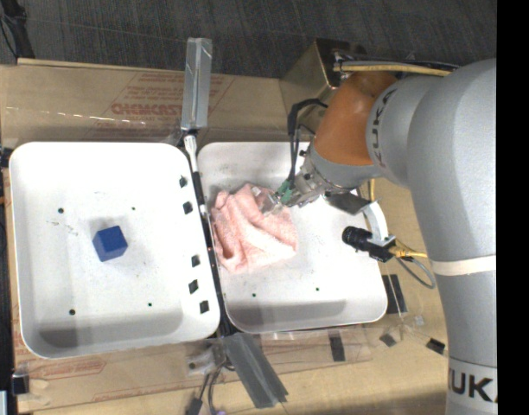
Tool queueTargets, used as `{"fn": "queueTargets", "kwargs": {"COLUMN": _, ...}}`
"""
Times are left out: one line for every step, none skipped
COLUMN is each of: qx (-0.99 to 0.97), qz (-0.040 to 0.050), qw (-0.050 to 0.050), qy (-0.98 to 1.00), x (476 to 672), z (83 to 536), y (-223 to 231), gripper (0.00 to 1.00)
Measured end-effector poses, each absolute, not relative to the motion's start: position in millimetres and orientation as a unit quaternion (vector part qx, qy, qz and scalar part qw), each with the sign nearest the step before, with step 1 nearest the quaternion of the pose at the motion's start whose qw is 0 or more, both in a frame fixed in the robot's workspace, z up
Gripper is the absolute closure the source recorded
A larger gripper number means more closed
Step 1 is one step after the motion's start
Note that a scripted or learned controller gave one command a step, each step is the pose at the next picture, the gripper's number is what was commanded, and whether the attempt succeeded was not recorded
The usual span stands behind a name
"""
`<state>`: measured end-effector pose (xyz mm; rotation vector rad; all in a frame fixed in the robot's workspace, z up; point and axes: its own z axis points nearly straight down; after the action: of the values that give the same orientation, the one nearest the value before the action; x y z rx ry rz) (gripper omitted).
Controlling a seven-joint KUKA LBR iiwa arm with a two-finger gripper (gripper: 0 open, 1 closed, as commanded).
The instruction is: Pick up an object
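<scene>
The gripper [280, 197], finger state indiscernible, touches the pink cloth [251, 227], judged soft, light and limp: pinch a raised fold near its upper edge.

The grey arm [437, 171] reaches in from the right, its orange-banded wrist [347, 128] angled down, the hand [282, 197] lowered.

Bench [66, 93] with two white bins [40, 232]
</scene>
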<state>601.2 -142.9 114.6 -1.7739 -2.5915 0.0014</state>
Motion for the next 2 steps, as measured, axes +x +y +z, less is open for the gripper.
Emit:
{"fn": "queueTargets", "kwargs": {"qx": -0.565, "qz": 0.0006, "qw": 0.001, "qy": -0.825, "x": 601.2, "z": 115, "y": -143, "gripper": 0.00}}
{"fn": "queueTargets", "kwargs": {"qx": -0.540, "qz": -0.0001, "qw": 0.000, "qy": -0.841, "x": 607.0, "z": 94, "y": -139, "gripper": 0.00}}
